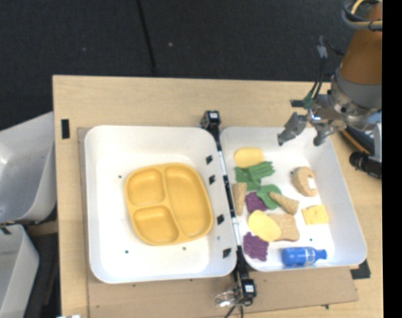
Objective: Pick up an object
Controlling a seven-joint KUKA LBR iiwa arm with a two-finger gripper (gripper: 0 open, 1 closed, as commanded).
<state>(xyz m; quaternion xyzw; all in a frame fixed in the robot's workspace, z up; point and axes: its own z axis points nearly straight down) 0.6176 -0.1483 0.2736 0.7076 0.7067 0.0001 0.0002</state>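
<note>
My gripper (305, 132) hangs open over the far edge of the right bin (346, 197), with nothing between its fingers. Below it in that bin lie toy foods: a yellow lemon-like piece (248, 156), a green leafy piece (255, 171), a bread roll (304, 181), a cheese cube (314, 214), purple grapes (255, 201) and another purple bunch (255, 246), a yellow oval (263, 225), a slice of toast (288, 228) and a blue bottle (302, 256) lying on its side.
The left bin (108, 257) holds a yellow divided tray (168, 203). Black clips (210, 119) sit along the seam between the bins. The arm's orange band (363, 52) rises at the right edge above the bench.
</note>
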